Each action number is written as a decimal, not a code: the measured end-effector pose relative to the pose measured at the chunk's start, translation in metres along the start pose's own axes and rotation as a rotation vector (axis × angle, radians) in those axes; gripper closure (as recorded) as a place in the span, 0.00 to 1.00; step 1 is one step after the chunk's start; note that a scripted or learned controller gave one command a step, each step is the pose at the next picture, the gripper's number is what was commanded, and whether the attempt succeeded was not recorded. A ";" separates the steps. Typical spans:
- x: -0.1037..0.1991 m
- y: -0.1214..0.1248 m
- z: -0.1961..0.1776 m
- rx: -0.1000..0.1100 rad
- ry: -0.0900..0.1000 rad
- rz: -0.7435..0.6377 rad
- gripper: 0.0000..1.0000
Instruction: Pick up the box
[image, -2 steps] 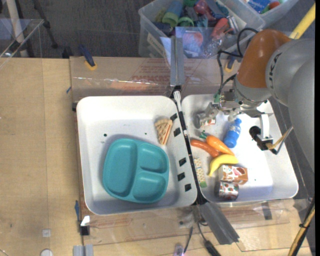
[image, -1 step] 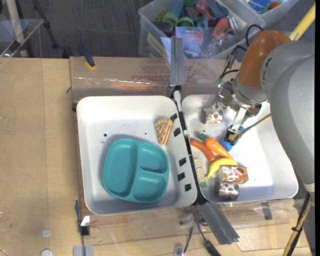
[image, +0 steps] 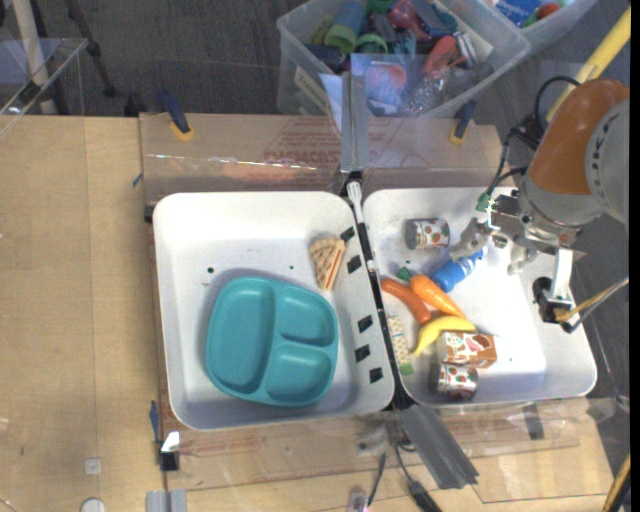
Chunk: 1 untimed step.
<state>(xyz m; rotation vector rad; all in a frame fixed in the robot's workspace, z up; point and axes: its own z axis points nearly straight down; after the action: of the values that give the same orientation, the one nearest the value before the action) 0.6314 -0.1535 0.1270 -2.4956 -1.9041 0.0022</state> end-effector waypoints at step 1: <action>0.010 -0.013 0.037 -0.011 -0.001 -0.116 0.00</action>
<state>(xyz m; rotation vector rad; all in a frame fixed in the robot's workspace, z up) 0.6218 -0.1407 0.0902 -2.3878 -2.0519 -0.0072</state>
